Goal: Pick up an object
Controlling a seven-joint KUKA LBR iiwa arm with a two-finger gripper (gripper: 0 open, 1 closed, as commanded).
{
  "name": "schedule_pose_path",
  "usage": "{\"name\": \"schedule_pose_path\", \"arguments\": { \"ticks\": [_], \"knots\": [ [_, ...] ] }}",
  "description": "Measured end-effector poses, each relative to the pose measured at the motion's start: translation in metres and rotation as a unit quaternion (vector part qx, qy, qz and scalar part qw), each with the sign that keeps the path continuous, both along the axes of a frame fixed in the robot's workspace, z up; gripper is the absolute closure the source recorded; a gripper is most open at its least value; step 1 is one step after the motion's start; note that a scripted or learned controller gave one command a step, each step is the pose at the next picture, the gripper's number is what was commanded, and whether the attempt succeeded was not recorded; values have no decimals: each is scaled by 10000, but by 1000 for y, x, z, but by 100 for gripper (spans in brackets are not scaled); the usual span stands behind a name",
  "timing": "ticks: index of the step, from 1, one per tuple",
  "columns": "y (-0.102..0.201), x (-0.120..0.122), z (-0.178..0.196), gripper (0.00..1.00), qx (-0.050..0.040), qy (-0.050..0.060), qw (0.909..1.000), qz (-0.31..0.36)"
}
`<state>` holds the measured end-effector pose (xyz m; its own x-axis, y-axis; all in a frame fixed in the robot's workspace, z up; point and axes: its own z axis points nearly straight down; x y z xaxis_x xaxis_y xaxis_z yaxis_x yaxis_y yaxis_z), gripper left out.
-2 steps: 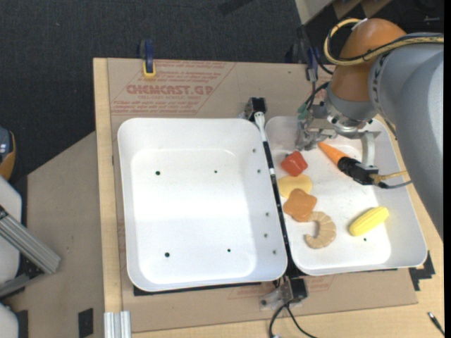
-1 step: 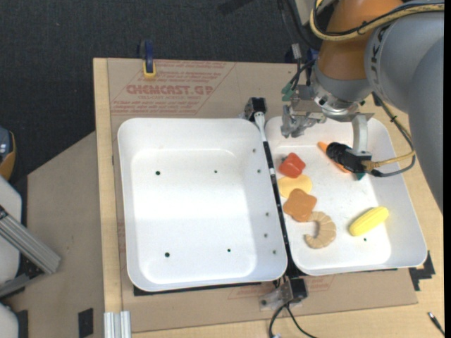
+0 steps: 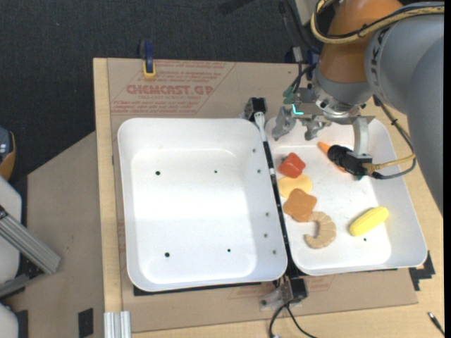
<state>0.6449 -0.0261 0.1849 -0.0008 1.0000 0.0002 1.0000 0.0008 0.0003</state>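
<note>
Brown board (image 3: 176, 76) beneath the bins: red print reading "CHEMCAST GP" in large capitals along its far edge. Finer red lines above and below this wording are too small to read.

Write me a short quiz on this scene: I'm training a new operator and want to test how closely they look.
1. True or false: the yellow object lies in the left bin.
2. Where is the end effector? A. Over the far end of the right bin. B. Over the middle of the left bin. C. Off the bench.
3. Which loose object lies nearest the end effector?

Key
1. False: it lies in the right bin.
2. A.
3. The red block.
</note>
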Motion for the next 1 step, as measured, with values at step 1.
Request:
{"name": "schedule_pose_path", "arguments": {
  "ticks": [1],
  "knots": [
    [-30, 23, 0, 0, -9, -19, 10000, -11]
  ]
}}
